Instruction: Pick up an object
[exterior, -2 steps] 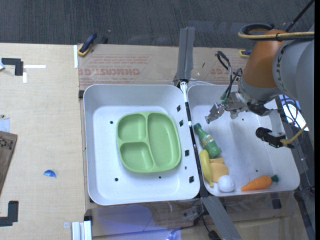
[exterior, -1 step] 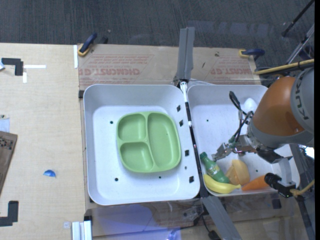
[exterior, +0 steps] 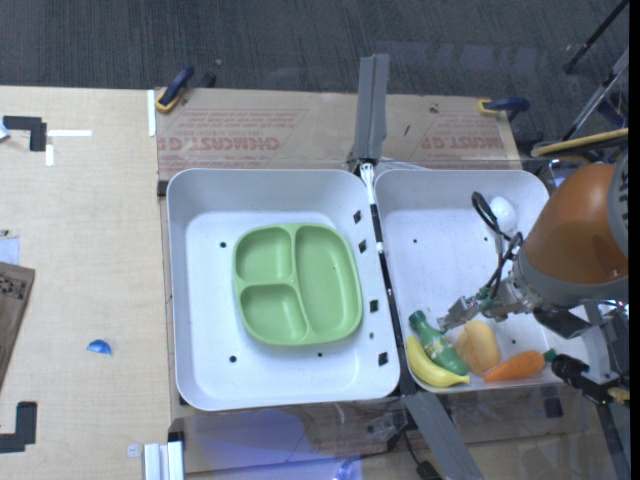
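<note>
Camera view shows two white bins side by side on the table. The left bin holds one green divided plate with three compartments. The right bin holds four toy foods bunched in its lower corner: one banana, one green bottle-shaped item, one tan potato-like piece and one carrot. The banana curves from upper left to lower right; the carrot's long axis runs nearly level, tip to the left. The end effector hangs just above the potato-like piece, at the lower right of the frame, under the orange-banded arm. How far its fingers stand apart I cannot tell; nothing is seen between them.
</note>
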Motion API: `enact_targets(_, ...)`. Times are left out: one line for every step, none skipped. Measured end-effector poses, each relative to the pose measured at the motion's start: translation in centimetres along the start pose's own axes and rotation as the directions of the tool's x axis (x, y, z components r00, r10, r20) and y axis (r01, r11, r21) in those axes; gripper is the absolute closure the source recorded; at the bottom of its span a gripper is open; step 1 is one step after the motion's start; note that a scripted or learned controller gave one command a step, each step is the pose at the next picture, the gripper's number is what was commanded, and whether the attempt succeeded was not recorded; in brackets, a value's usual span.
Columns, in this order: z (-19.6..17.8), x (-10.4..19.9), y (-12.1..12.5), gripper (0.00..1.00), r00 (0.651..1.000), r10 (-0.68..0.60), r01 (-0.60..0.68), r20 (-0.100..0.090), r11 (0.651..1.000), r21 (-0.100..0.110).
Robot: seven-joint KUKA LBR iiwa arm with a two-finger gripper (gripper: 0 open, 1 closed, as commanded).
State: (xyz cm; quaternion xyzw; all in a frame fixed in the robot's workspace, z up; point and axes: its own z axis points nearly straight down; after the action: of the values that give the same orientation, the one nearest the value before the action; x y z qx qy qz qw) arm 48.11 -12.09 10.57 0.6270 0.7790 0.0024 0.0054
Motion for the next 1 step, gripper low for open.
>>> enact_targets(1.49,-2.14,3.16,0.0,0.995,-0.099,0.099,-0.006,0.995,0.01)
